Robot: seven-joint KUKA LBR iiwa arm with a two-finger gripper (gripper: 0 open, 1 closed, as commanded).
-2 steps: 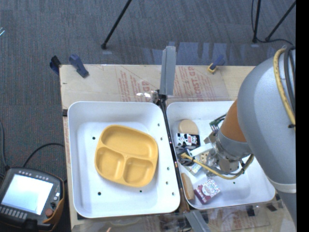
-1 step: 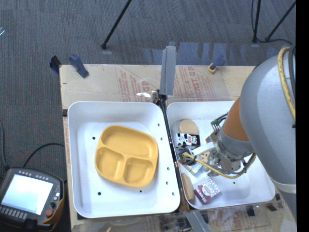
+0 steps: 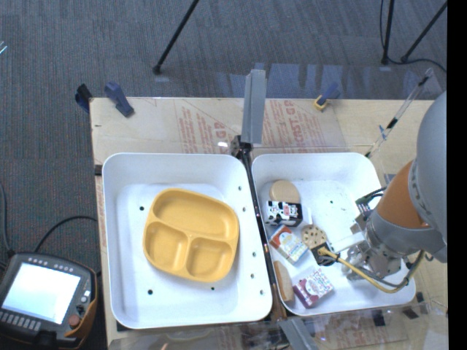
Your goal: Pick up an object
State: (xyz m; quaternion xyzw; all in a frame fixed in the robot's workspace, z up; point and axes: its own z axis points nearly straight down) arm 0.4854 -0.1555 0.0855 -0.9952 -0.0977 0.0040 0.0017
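Observation:
The right bin (image 3: pixel 343 170) holds several small items. A tan round piece (image 3: pixel 284 190) lies at its back left, with a black-and-white cow-print carton (image 3: pixel 283 211) just in front of it. A chocolate-chip cookie (image 3: pixel 313 235) and a small red-edged packet (image 3: pixel 290 244) sit mid-bin. At the front are a pink carton (image 3: pixel 314 286) and a brown stick-shaped item (image 3: pixel 283 281) against the left wall. My gripper (image 3: pixel 363 258) hangs low over the right bin's front right, to the right of the cookie and the pink carton. I see nothing held in it.
The left bin (image 3: pixel 120 195) holds a yellow divided plate (image 3: pixel 191 234). A grey upright post (image 3: pixel 254 111) stands behind the seam between the bins. Blue and yellow clamps sit on the bench's back edge. A teach pendant (image 3: pixel 45 294) lies at lower left.

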